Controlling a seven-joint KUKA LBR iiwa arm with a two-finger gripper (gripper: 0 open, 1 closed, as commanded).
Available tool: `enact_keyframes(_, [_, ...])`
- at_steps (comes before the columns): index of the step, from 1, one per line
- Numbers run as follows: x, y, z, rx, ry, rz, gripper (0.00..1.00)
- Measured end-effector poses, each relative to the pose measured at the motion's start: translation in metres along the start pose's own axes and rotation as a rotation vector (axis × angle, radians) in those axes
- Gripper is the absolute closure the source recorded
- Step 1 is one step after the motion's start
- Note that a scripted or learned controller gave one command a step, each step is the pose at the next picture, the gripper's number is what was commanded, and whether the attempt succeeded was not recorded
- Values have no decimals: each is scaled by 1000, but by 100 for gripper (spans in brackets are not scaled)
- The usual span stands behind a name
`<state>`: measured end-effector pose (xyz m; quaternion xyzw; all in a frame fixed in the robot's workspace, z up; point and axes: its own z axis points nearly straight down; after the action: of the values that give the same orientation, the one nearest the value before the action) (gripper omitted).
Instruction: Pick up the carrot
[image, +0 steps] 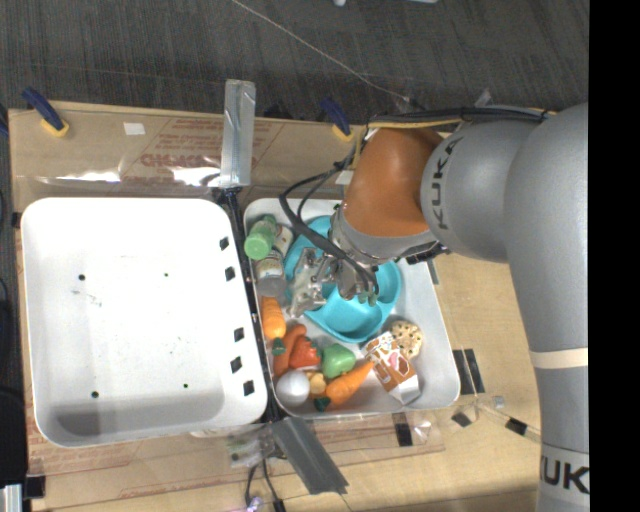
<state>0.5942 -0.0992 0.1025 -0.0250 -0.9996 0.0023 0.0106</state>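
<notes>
Arm (500, 190): grey with an orange band above the wrist, coming in from 3 o'clock and bent down over the right bin.
Tool (322, 283): low inside the right bin, above the teal bowl's left rim; fingers hard to separate against the clutter, so how far apart cannot be told, and nothing visibly between them.
Carrot (349, 383): lying in the right bin toward 6 o'clock, orange body slanting up to the right, green top at its lower-left end; well below the tool, not touched by it.
Right bin (440, 345): white, shallow, crowded with toy food.
Teal bowl (352, 310): middle of the right bin, partly under the wrist.
Green bottle (260, 240): at 11 o'clock in the right bin, against its left wall.
Egg (292, 388): white, at 7 o'clock, just beside the carrot's green top.
Cookie (406, 338): at 4 o'clock, right of the bowl.
Carton (392, 366): small, printed, just right of the carrot.
Left bin (130, 310): white, at 9 o'clock beside the right bin.
Tabletop (480, 310): tan, bearing both bins.
</notes>
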Motion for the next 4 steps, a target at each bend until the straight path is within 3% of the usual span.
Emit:
enact_keyframes(1, [-31,58,-141,-5,-4,57,100])
enact_keyframes(2, [1,26,-199,2,-21,-717,100])
enact_keyframes(3, [60,-1,-123,4,-20,-921,100])
enact_keyframes(4, [50,56,-142,6,-22,-1108,100])
